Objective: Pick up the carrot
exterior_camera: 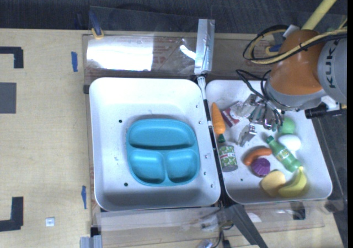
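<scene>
Camera view: carrot [218, 118] unlifted at the right bin's [322, 164] nine o'clock — gripper [255, 123] near it, pincer state unclear — pickup remains.

"KU" on the arm [331, 68]

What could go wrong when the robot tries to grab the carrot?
The carrot lies right against the left wall of the right bin, so the gripper might bump that wall or fail to get around it. A small can sits just below the carrot and could get knocked. The gripper now hangs over other clutter to the carrot's right, so it might grab the wrong thing.
</scene>
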